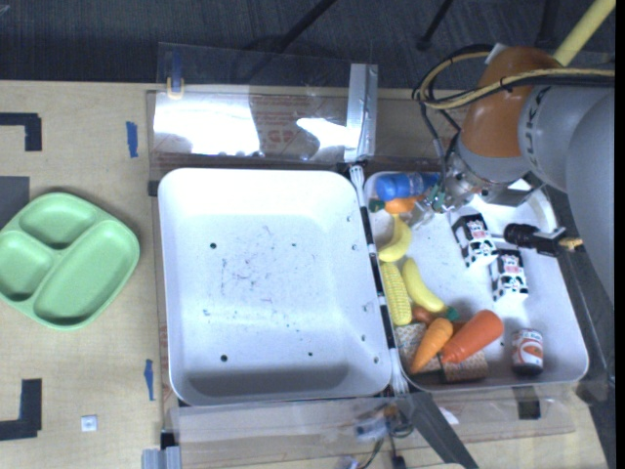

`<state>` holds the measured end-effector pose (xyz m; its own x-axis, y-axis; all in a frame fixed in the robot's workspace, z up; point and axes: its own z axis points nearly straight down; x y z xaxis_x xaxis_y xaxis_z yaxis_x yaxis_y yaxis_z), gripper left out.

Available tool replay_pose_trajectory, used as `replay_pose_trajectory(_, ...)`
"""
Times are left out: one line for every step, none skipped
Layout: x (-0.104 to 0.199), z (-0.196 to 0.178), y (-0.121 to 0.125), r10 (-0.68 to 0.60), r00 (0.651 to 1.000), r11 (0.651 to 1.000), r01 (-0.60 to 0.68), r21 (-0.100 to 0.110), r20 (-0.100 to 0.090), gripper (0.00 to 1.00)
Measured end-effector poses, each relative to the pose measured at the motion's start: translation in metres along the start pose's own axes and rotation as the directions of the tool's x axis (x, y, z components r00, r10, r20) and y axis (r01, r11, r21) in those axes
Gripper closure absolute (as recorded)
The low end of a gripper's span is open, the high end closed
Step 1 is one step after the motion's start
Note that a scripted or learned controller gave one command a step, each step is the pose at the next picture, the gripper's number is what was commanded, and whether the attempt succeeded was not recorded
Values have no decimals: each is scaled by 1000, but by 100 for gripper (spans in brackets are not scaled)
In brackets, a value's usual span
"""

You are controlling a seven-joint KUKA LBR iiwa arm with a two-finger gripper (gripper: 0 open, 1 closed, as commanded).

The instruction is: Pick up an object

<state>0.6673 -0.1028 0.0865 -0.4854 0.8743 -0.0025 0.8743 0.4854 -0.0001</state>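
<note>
The right white bin [566,306] holds several toy foods. A blue bottle [395,184] and a small orange piece [398,204] lie at its far left corner. Below them lie two bananas [395,243] [423,287], a corn cob [395,294], two carrots [433,343] [475,333], two cow-patterned cartons [475,239] [510,274] and a small can [527,351]. My gripper [437,200] hangs low over the bin's far end, just right of the blue bottle and orange piece, under the orange-banded wrist [503,115]. I see nothing held in it.
The left white bin [264,281] sits beside the right one, sharing a raised middle wall. A green divided plate [64,259] rests on the bench at far left. A clear plastic panel [259,115] stands behind the left bin. Cables loop near the wrist.
</note>
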Motion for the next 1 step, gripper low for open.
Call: replay_pose_trajectory(-32,0,-17,-257,966,966,257,-5,4,0)
